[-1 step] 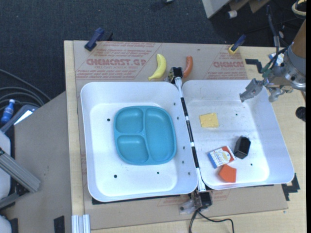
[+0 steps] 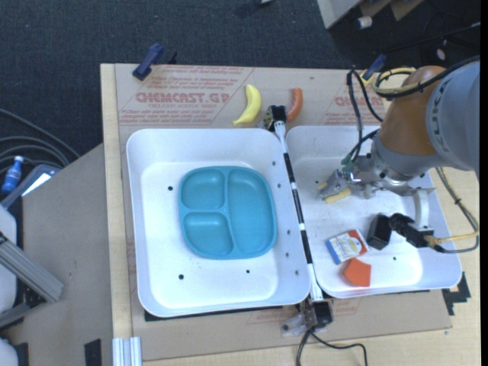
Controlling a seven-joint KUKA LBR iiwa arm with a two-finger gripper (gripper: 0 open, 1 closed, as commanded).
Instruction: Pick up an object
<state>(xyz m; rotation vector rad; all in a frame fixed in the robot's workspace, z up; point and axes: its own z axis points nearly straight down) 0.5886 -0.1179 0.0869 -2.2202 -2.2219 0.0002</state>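
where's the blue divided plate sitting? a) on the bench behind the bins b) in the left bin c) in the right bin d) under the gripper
b: the blue divided plate lies flat in the middle of the left bin, while the gripper is over the right bin, above the orange block and small card.

Two bins side by side on the bench (image 2: 114, 204): left bin (image 2: 152, 280), right bin (image 2: 404, 277). In the left bin, a divided plate (image 2: 227, 210), near the middle. In the right bin, a small carton (image 2: 346, 245) just behind a block (image 2: 357, 272) (touching or nearly so). Behind the bins, a banana (image 2: 248, 105) left of a carrot (image 2: 294, 104). Gripper (image 2: 335, 187) over the right bin's rear half.
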